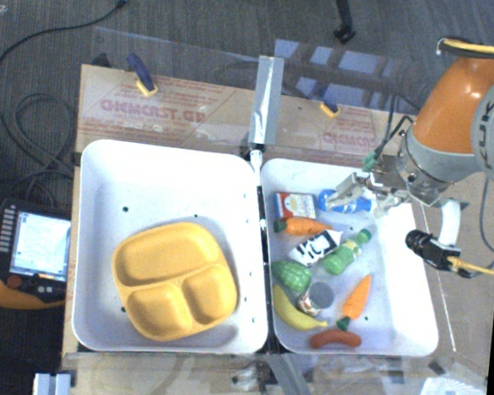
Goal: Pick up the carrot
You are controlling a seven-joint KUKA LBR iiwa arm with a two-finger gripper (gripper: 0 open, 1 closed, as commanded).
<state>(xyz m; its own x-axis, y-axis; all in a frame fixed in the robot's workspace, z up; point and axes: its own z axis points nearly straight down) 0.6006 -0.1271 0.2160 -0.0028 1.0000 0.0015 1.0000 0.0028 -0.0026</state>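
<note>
The gripper is hanging over the back of the right bin, with the grey arm and its orange band reaching in from the right. Its two metal fingers are standing slightly apart, and nothing is sitting between them. The fingertips are hovering just beside a blue and white packet lying near the bin's back wall; whether they are touching it is too hard to tell.

The right bin is holding a crowd of toy food. A carrot is lying toward the bin's front right, tilted, with its green top pointing down toward the front, well apart from the gripper. A second carrot-like orange piece is lying near the back left, just beside a red and white carton. A black and white card is sitting in the middle, with a green bottle beside it. Nearer the front are lying a dark green vegetable, a small tin can, a yellow banana and a red sausage.

The left bin is holding a yellow divided tray with three compartments, sitting slightly turned toward the bin's front
</note>
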